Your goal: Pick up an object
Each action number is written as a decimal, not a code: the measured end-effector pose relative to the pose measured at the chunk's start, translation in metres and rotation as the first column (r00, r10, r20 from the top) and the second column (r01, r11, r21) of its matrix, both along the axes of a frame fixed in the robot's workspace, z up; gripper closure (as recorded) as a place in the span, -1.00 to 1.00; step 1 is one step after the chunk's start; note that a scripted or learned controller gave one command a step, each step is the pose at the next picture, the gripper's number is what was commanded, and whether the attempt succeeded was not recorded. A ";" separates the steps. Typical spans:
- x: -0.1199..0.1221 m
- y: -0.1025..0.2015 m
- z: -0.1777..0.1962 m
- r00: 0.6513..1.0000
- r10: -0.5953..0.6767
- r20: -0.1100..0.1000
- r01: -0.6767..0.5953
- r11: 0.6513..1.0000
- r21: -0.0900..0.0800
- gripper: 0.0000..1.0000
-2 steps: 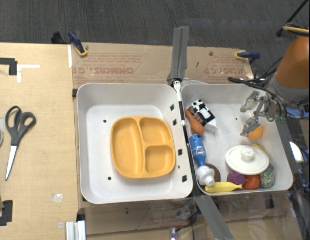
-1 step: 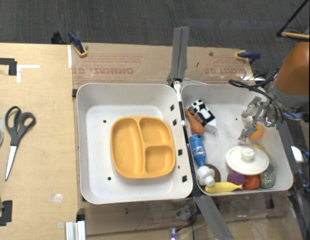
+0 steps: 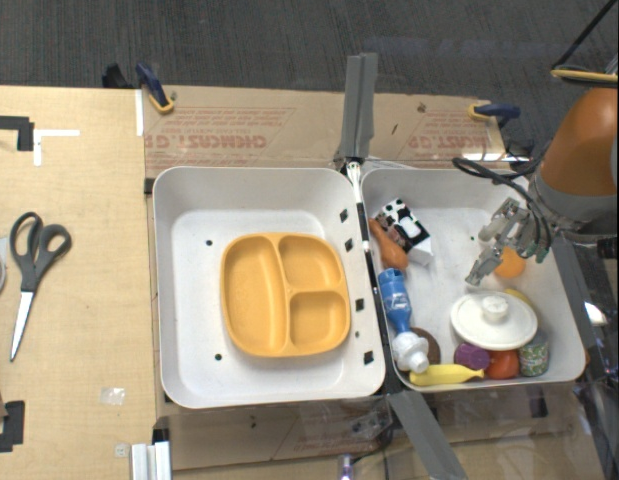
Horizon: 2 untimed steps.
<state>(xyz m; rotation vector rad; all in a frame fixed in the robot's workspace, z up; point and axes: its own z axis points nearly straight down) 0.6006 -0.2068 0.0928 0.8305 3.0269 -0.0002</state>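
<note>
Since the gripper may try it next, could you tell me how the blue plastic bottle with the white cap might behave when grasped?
The blue plastic bottle with the white cap lies on its side along the right bin's left wall, so it would probably roll if nudged. It looks small, likely light. Its smooth, rounded body may slip between the fingers.

Divided tray (image 3: 286,295) in left bin (image 3: 179,268), well left of gripper (image 3: 497,245). Bottle (image 3: 394,301) in right bin (image 3: 444,196), left of fingers (image 3: 482,266). Lidded dish (image 3: 494,320) just before fingertips. Scissors (image 3: 31,263) on bench (image 3: 69,368), far left.
</note>
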 end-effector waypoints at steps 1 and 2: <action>0.002 0.000 0.010 1.000 0.003 0.004 -0.003 1.000 -0.003 1.00; 0.024 0.063 0.106 0.994 -0.109 0.002 0.109 0.994 0.000 1.00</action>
